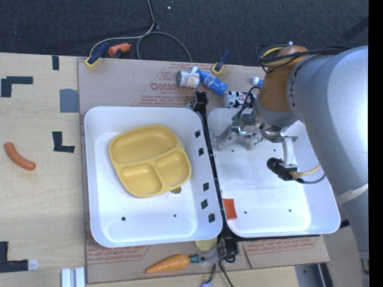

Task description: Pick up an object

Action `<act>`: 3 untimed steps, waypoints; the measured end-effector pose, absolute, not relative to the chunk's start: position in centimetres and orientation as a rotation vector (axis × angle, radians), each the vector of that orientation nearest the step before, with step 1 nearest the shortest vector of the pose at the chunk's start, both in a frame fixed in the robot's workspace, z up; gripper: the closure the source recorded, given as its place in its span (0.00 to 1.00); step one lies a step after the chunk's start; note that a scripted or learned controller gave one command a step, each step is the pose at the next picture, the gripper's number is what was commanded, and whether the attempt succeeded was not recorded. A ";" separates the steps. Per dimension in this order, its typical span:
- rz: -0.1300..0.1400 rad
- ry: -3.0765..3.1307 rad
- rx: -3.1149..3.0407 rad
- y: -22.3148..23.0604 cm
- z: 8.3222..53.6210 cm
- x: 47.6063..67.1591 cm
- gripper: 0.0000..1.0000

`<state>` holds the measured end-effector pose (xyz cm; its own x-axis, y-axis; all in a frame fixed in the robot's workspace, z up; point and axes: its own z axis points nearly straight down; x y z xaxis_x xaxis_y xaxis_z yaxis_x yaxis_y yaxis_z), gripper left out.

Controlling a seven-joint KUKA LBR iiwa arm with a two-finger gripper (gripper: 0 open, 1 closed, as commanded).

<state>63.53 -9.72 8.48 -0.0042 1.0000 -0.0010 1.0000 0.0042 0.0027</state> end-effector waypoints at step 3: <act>0.004 2.220 2.218 -11.2 8.6 64.8 0.00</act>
